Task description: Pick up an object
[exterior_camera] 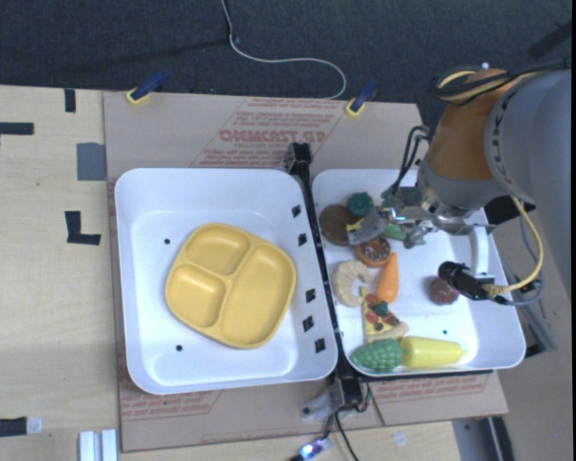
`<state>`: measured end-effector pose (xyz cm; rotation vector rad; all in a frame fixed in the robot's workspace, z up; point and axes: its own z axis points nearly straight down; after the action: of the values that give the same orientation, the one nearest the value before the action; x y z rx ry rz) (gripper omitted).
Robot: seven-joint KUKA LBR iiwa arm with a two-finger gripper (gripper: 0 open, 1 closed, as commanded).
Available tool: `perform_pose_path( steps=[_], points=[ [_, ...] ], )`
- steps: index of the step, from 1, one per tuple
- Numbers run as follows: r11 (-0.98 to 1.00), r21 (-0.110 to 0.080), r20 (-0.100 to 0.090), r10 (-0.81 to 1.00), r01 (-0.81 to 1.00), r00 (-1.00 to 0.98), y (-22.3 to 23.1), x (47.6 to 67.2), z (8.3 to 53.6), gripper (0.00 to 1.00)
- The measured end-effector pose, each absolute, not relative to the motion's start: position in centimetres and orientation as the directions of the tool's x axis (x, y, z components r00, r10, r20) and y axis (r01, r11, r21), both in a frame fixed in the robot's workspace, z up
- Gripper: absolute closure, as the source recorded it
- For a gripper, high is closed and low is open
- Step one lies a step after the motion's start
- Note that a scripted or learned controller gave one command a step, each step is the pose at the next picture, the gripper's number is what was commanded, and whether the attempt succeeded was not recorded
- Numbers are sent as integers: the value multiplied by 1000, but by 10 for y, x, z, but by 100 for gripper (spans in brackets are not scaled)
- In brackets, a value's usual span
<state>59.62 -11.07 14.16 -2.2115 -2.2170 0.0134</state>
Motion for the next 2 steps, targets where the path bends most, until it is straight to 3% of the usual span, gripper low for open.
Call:
perform_pose_path(
  steps=[1, 2],
  points=[
    [2, -9, -1, 1000, 1000, -2, -111, 595, 85, 0],
    [3, -17, 2, 1000, 1000, -3, -109, 593, 92, 100]
  ],
)
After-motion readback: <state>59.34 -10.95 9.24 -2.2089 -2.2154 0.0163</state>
